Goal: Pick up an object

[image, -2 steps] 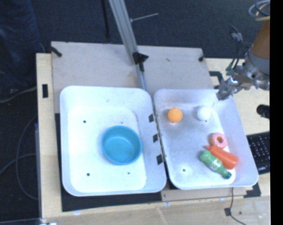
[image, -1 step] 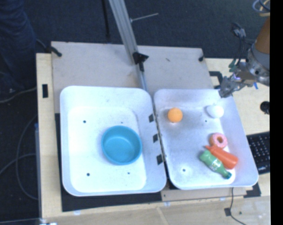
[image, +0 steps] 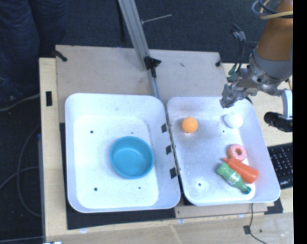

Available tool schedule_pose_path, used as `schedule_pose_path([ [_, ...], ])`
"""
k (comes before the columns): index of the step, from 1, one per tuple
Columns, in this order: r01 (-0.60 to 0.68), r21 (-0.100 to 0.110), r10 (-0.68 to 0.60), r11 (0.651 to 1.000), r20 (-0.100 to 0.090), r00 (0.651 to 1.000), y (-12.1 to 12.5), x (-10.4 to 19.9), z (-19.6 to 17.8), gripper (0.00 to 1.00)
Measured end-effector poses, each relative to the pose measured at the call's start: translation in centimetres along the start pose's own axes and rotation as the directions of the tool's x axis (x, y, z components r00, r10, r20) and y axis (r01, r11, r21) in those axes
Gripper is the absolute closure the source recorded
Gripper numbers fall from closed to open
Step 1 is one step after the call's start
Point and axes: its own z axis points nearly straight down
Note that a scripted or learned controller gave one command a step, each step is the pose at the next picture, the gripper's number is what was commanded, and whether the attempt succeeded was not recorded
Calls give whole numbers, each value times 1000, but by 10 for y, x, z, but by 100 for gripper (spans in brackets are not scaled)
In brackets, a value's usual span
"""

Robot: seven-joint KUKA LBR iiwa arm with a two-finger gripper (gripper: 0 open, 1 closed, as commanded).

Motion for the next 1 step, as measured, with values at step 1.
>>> schedule_pose_path([
  [1, 0, 2, 0, 1000, 0, 1000, -7, 62, 5, 100],
])
